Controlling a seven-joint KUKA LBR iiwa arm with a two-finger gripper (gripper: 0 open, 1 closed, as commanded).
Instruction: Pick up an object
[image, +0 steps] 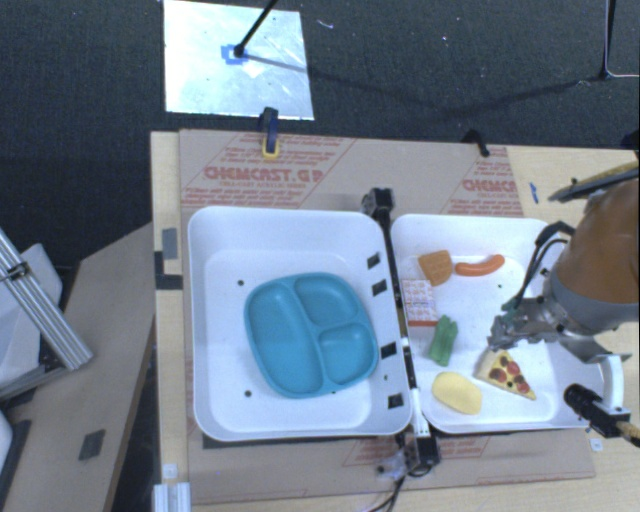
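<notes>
Cardboard-covered bench (300, 170) carries two white bins; in the right bin (520, 232) my gripper (507, 330) hangs just above the pizza slice (507, 374), finger state indeterminate, so I judge approach underway, with descent and closure due next.

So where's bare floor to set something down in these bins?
Left bin: a white ring around the blue tray, widest along the far wall. Right bin: the far strip behind the sausage. Crowded around the gripper, pizza slice and green piece.
</notes>
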